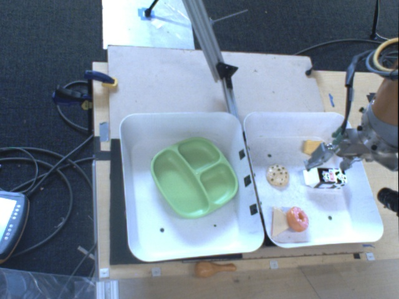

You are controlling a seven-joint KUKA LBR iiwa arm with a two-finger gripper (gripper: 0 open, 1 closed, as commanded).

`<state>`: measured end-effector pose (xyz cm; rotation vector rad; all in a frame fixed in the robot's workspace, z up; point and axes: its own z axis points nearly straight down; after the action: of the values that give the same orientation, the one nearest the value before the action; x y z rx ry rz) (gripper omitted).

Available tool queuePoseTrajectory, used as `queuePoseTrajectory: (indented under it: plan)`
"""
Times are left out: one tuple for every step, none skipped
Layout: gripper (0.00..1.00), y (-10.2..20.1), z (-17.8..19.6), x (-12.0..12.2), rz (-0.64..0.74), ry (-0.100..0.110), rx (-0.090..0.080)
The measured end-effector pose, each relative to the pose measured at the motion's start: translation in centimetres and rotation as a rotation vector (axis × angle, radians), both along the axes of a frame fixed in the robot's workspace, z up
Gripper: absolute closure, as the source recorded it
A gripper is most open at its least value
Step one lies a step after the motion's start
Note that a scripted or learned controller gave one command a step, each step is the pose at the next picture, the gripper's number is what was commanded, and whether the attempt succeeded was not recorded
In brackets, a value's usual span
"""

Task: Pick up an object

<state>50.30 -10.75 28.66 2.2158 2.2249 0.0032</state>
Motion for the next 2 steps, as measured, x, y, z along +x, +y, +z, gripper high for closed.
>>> queuePoseTrajectory:
  plan:
    - [0.00, 0.0, 0.0, 0.0, -0.002, -0.001, 0.000]
    - [0.00, -0.4, -4.3, 0.3, -0.004, 0.005, 0.000]
